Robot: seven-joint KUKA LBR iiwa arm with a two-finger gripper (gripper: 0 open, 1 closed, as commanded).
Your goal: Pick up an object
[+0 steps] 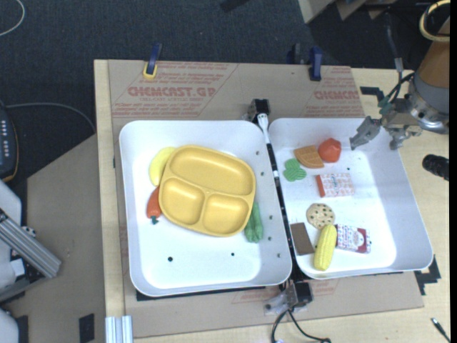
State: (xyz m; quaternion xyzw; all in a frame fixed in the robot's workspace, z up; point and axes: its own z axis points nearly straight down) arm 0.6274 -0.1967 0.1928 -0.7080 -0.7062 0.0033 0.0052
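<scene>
My gripper (379, 136) hangs open over the far right part of the right bin (407, 191), with nothing between its fingers. Just to its left lie a red tomato (329, 149) and an orange bread slice (309, 156), with a green leafy piece (293, 170) beside them. Nearer the front of that bin are a red-and-white packet (335, 184), a cookie (320, 214), a brown chocolate bar (301, 238), a yellow corn cob (325, 246) and a red-and-white wrapper (353, 238).
The left bin (143, 256) holds a yellow divided tray (206, 189), with a yellow banana-like piece (160, 163) and a red-orange pepper (153, 204) at its left and a green vegetable (253, 224) at its right. A black divider (273, 181) separates the bins.
</scene>
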